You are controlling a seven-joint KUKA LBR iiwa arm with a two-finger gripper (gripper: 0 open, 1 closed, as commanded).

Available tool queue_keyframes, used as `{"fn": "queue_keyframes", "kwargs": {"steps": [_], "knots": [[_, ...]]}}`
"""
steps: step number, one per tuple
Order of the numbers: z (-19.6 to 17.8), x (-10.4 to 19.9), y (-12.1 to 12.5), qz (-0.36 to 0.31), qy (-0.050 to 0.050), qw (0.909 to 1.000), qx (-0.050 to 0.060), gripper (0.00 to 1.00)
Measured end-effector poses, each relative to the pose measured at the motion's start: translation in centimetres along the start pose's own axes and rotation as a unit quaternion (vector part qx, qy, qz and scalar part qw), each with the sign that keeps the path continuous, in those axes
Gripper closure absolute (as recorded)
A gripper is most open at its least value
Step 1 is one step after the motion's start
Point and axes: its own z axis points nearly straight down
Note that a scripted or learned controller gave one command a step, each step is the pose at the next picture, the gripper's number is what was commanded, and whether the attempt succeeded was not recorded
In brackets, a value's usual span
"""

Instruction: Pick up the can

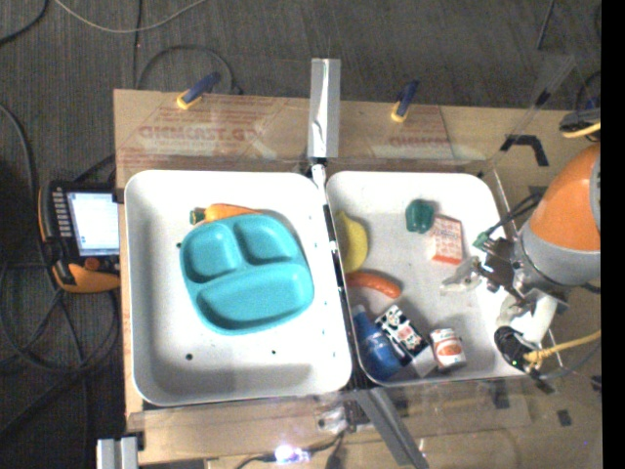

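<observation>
Can (447,348) with red-and-white label, writing unreadable, standing in right bin (485,189) beside cow-patterned carton (401,330), gripper (467,278) hovering nearby, finger spread impossible to tell

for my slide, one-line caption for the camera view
Arm's gripper hovers at the right bin's edge, the can untouched near the front.

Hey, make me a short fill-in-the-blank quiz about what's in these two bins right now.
1. The teal tray lies in the ___ bin.
2. The can sits in the right bin, near its ___ edge.
3. The end effector hangs over the ___ bin.
4. The banana is coloured ___.

Missing words: left; front; right; yellow
</observation>
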Motion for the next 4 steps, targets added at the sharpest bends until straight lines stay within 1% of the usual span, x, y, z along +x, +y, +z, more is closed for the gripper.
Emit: {"fn": "queue_keyframes", "kwargs": {"steps": [1,2,3,4], "knots": [[7.0,6.8,-3.9,-0.026,0.001,0.9996,-0.009,0.0],[-2.2,11.5,-1.6,0.158,-0.002,0.9875,-0.001,0.0],[-7.0,11.1,2.0,0.139,-0.002,0.9903,-0.001,0.0],[4.3,6.3,-0.4,0.022,0.0,0.9998,0.0,0.0]]}}
